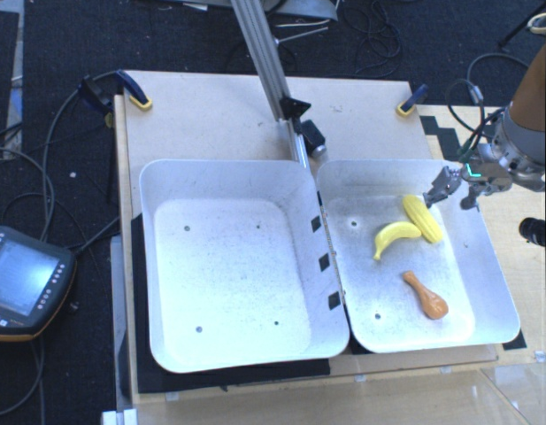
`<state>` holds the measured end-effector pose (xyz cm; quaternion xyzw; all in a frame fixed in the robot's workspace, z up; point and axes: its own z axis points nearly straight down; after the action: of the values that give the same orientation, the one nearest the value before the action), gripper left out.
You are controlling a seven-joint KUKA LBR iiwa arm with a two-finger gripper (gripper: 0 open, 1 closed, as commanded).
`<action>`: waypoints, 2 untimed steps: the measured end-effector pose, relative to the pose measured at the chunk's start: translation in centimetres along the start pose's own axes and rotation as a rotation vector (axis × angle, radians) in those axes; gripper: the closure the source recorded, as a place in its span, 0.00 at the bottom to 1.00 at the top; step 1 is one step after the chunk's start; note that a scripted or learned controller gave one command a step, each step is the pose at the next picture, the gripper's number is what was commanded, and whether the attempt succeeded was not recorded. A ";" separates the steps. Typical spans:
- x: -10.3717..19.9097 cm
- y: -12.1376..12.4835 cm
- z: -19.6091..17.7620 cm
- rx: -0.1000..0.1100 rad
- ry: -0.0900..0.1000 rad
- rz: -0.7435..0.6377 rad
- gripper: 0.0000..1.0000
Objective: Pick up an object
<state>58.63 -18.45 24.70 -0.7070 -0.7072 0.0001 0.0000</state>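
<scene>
In the right bin (485, 264) lies a yellow corn cob (422, 217), long axis running from upper left to lower right, touching a banana (394, 236). The gripper (456, 190) hovers beside it, fingers spread, empty.

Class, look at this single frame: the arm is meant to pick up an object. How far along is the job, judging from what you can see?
Done: the gripper has been brought over the right bin, beside the corn cob. In hand: nothing shows between its fingers; the corn cob, the banana and the orange drumstick-shaped toy all lie on the bin floor. Left: closing on one object and lifting it.
</scene>
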 end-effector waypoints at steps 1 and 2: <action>0.0 0.0 0.0 0.000 0.000 0.000 0.00; 0.5 0.1 4.3 0.004 0.001 -0.001 0.00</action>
<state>58.71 -17.99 20.38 -0.7068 -0.7074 0.0010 0.0015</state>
